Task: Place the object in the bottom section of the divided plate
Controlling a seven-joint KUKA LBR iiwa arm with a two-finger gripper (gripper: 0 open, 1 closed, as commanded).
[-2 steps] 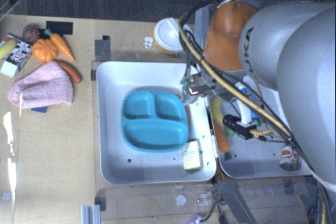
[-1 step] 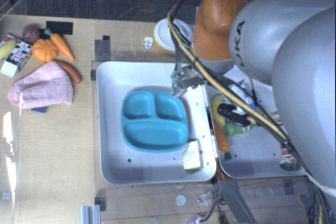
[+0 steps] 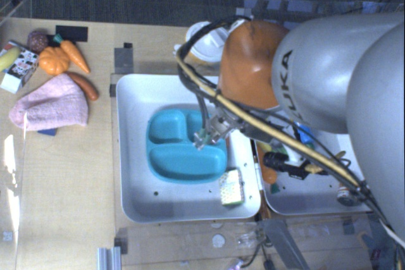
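A blue divided plate (image 3: 180, 158) lies in the left white bin (image 3: 133, 136), with two small sections at the top and one wide section at the bottom. My gripper (image 3: 204, 137) hangs over the plate's right side, about where the upper right section meets the wide one. A small green and white block (image 3: 231, 188) lies on the bin floor just off the plate's lower right corner, apart from the gripper. The grey arm and its orange band (image 3: 250, 66) hide much of the right bin.
On the bench to the left lie a pink cloth (image 3: 50, 104), a toy carrot (image 3: 77, 55), a small orange pumpkin (image 3: 53, 61) and a brown sausage (image 3: 85, 85). The right bin (image 3: 304, 202) holds an orange item (image 3: 269, 175) and a blue one (image 3: 305, 134) under the cables.
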